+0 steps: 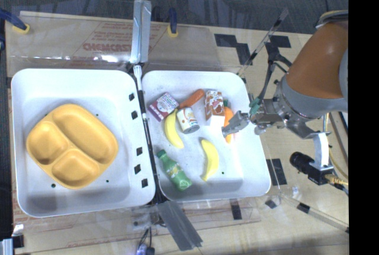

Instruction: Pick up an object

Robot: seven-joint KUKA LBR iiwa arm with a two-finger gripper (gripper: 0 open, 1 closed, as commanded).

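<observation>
the gripper (235,123) is hovering at the right bin's (251,180) right side, fingers' state unclear, with a small orange piece (228,136) lying just below-left of it.

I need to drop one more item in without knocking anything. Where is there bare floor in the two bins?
Left bin: bare strips all around the yellow tray. Right bin: a bare patch between the bottom banana and the right wall. Its upper half is crowded with packets, a can, a carrot and the gripper.
</observation>
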